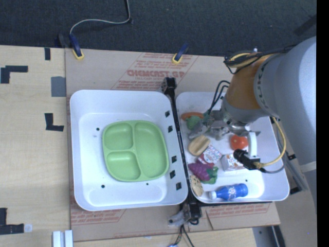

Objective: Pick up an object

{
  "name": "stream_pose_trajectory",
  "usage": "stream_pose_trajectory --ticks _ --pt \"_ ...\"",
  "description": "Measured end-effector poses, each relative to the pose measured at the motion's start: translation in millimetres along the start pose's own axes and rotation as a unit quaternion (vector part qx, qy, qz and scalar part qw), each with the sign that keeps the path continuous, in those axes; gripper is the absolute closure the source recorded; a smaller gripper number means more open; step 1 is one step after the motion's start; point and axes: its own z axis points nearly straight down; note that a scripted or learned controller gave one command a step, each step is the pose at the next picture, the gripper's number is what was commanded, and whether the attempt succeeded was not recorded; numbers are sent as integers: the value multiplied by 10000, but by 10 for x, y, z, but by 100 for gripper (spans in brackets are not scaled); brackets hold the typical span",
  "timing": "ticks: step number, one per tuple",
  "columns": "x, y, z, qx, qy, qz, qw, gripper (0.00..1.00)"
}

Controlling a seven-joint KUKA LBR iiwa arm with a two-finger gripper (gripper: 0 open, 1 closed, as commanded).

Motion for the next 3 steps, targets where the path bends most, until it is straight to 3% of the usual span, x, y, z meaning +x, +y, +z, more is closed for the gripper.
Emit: stream_pose_trajectory --ticks 1,2,3 --pt "28 497 5 -9 3 -8 10000 0" --pt "27 497 -97 -10 -3 -13 10000 100" --pt "26 494 -90 -5 -4 -12 10000 0"
